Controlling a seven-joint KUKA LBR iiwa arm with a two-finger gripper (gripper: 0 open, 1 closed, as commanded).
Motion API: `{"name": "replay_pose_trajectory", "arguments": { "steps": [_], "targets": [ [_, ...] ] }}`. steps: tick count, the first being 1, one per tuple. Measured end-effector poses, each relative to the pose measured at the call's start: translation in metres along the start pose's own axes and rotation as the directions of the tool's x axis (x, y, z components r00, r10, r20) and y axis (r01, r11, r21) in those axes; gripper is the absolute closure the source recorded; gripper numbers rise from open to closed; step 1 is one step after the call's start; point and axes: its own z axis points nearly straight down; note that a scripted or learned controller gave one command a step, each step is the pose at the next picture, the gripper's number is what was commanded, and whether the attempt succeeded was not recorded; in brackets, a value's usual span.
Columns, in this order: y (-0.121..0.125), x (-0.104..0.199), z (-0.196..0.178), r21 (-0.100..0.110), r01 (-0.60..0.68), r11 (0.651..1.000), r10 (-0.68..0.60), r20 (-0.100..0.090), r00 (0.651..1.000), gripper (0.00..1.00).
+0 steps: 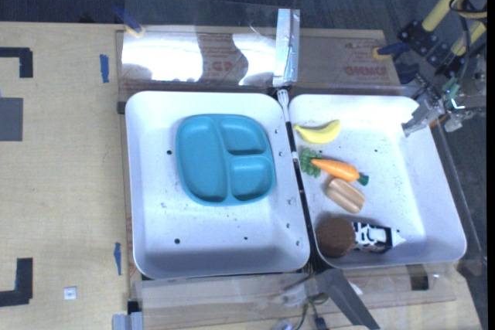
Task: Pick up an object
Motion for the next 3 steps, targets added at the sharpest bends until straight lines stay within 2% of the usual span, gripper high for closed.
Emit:
{"name": "replay_pose_trajectory", "arguments": {
  "steps": [1, 2, 3],
  "targets": [
    [0.002, 0.051, 0.166, 0.018, 0.089, 0.996, -0.088, -0.01, 0.996, 0.0],
    [0.027, 0.083, 0.194, 0.005, 0.043, 0.999, -0.043, -0.004, 0.999, 0.0],
    [0.028, 0.082, 0.182, -0.002, 0.04, 0.999, -0.04, -0.003, 0.999, 1.0]
  ]
}}
